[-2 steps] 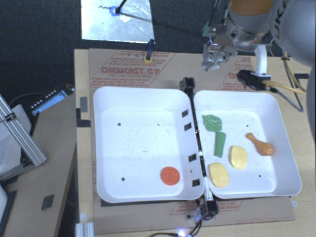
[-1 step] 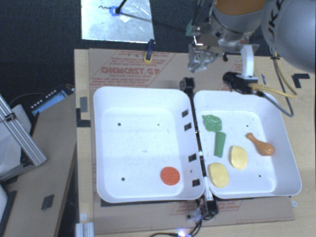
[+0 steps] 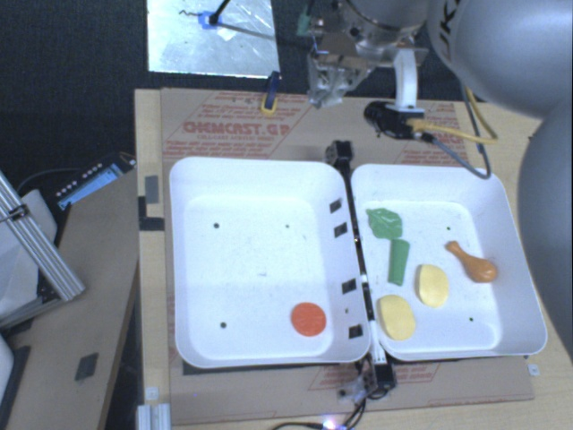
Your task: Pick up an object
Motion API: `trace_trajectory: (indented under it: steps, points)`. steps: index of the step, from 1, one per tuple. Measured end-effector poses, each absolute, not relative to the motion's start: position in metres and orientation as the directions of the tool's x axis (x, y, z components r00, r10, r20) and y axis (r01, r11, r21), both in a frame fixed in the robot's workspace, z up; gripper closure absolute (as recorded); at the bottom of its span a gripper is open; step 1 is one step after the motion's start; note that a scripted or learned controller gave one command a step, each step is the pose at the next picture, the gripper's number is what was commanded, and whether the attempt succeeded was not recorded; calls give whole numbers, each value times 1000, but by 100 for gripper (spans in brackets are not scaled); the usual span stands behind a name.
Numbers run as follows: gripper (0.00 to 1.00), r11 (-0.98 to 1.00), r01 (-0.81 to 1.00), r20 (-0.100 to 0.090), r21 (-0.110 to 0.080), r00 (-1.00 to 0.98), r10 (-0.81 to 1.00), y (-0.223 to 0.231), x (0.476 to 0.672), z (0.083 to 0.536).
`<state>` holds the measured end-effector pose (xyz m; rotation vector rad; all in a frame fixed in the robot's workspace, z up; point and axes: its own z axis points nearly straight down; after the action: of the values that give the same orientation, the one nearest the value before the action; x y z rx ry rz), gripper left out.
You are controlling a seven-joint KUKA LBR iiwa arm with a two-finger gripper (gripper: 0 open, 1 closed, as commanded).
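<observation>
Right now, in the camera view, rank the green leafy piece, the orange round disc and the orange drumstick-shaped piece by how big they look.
1. Green leafy piece with its stem, right bin: clearly largest.
2. Orange drumstick-shaped piece, right bin.
3. Orange round disc, left bin.
The last two look close; the disc lies nearer the camera's lower edge, so their order is unsure.

Bright even overhead light, white bins (image 3: 260, 173) slightly glaring, soft shadows (mild blur throughout), dark surroundings

Right bin (image 3: 515, 231): two yellow pieces (image 3: 432, 286), one green piece (image 3: 391, 240), one orange drumstick (image 3: 473, 262); left of it, one orange disc (image 3: 309, 319)
</observation>
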<state>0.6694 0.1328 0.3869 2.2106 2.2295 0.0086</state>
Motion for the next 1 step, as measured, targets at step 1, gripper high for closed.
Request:
trace_trajectory:
  steps: [1]
  points:
    - [100,8,1000,3,4,-8,1000,178,668,399]
